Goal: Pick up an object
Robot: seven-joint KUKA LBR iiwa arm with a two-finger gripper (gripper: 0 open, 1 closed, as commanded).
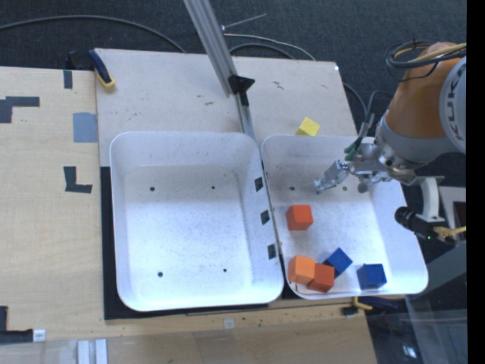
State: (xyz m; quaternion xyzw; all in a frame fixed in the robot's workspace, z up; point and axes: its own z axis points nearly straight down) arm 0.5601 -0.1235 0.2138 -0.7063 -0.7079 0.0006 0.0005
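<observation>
My gripper [346,183] hangs over the back part of the right bin [394,226], open, with nothing between its fingers. An orange cube [299,217] lies on the bin floor a little in front and to the left of it. Near the bin's front wall two more orange cubes [303,267] [322,278] touch each other. A blue cube [339,260] rests just behind them, and a second blue cube [371,276] lies further right.
A yellow cube [308,127] sits on the bench just behind the right bin. The left bin [121,203] stands beside it. A metal pole [212,32] slants down to the bins' shared back corner. Cables run behind the bench.
</observation>
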